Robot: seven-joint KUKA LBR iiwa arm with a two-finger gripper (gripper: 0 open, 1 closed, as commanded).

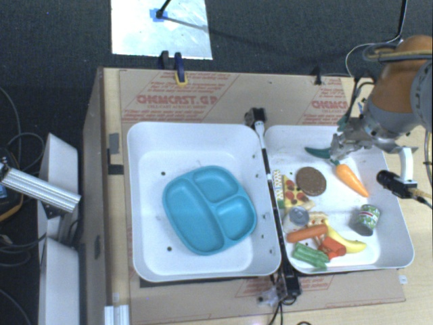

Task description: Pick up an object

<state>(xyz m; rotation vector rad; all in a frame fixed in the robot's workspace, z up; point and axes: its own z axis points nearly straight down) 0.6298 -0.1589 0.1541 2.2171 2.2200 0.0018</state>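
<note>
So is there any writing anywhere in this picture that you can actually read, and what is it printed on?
"CHEMCAST GP": red print on the brown board behind the left bin.
"CHEMCAS...": the same red print, cut off by the arm, on the board behind the right bin.
Label on the small can in the right bin: too small to read.
Markings on the pizza slice toy: not lettering I can make out.

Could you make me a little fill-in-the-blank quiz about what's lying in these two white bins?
1. The blue divided plate lies in the ____ bin.
2. The carrot in the right bin is coloured ____.
3. The gripper is above the ____ bin.
4. The yellow banana lies near that bin's ____ edge.

Missing words: left; orange; right; front (near)
</note>
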